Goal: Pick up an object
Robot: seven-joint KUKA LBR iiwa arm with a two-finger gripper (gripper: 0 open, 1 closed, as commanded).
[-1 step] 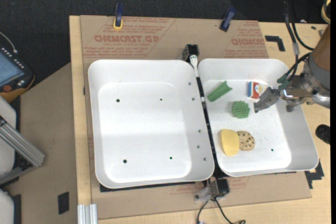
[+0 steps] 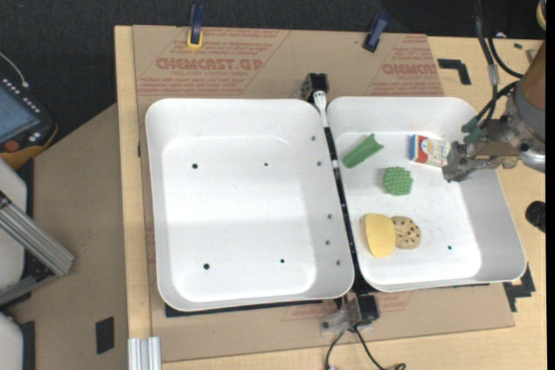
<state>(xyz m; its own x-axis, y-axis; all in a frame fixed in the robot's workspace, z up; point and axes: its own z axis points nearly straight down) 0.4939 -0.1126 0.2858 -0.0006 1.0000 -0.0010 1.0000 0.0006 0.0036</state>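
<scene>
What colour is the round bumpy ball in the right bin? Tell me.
Green: the ball lies near the right bin's middle, clearest in the camera view.

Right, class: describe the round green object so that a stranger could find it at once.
Look in the right-hand bin, near its middle. The round green ball sits there, below a long green piece and above a yellow piece. It alone is both round and bumpy.

Green bar (image 2: 362,151), green ball (image 2: 397,180), yellow piece (image 2: 378,235) touching cookie (image 2: 406,232), small carton (image 2: 427,149), all centre-right of frame.
</scene>
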